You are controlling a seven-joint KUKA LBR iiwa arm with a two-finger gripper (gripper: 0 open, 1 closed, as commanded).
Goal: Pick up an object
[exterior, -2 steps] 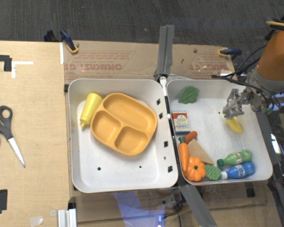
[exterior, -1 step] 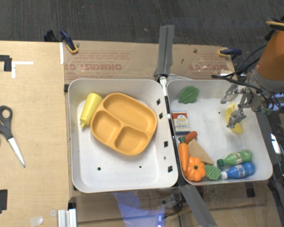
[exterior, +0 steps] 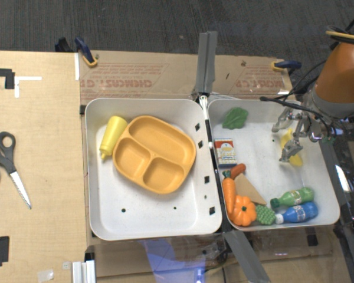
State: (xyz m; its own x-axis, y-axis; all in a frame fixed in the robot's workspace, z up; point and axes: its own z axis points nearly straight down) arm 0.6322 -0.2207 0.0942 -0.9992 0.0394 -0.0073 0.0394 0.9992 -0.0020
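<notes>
Bench seen from above at a slant, bearing two shallow white bins side by side. The left bin (exterior: 100, 217) holds a yellow divided plate (exterior: 154, 154) with three compartments, and a yellow bottle (exterior: 111, 135) lying just beside the plate's upper left edge, touching or nearly so.

The right bin (exterior: 265, 122) holds the rest: a green leaf-shaped toy (exterior: 235, 118) near the far wall; a small red and white carton (exterior: 225, 152) by the divider; below it a red piece (exterior: 238, 170) partly covered; a tan wedge (exterior: 248, 190); a carrot (exterior: 229, 194); an orange pumpkin (exterior: 243, 210); a green bumpy piece (exterior: 265, 215) whose nature is hard to make out; a green bottle (exterior: 292, 197) and a blue bottle (exterior: 299, 213) lying near the front right corner.

The arm enters from the right, its orange band (exterior: 342, 69) cut off by the edge. The gripper (exterior: 292, 145) hangs low in the right bin's far right part, directly over a small yellow object (exterior: 294, 158) that its metal fingers (exterior: 290, 151) largely hide. Whether the fingers are closed around that object or merely in front of it cannot be told from this angle.

Scissors (exterior: 7, 164) lie on the board left of the bins, partly cut off.
</notes>
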